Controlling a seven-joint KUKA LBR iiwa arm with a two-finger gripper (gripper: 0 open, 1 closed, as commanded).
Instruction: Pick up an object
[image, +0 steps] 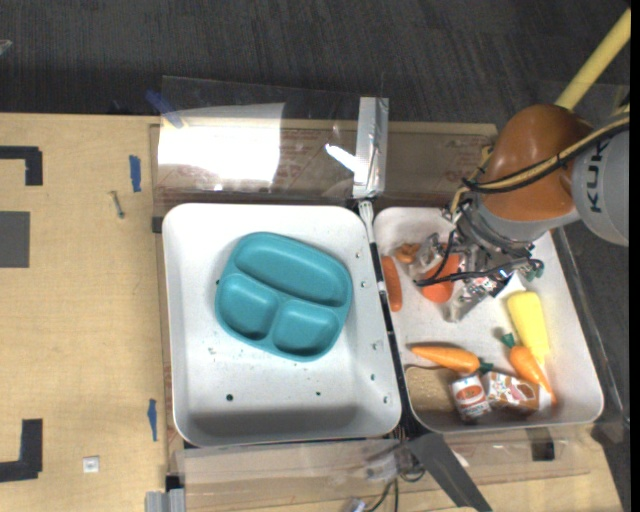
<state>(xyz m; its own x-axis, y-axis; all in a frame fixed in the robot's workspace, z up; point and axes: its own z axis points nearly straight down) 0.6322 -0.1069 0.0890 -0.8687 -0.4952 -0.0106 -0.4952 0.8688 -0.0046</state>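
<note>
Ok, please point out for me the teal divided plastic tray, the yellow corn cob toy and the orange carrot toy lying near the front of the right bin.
teal divided plastic tray (284, 294), camera view, its middle ridge.
yellow corn cob toy (529, 322), camera view, mid-body.
orange carrot toy (446, 356), camera view, mid-body.

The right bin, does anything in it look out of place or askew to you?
Nothing looks damaged or spilled. The right bin holds loosely scattered toy food: two carrots, a yellow corn-like piece and a small carton lying on its side. The gripper hangs over the upper part.

arm (530, 165) reaching down, gripper (455, 280) low
</note>
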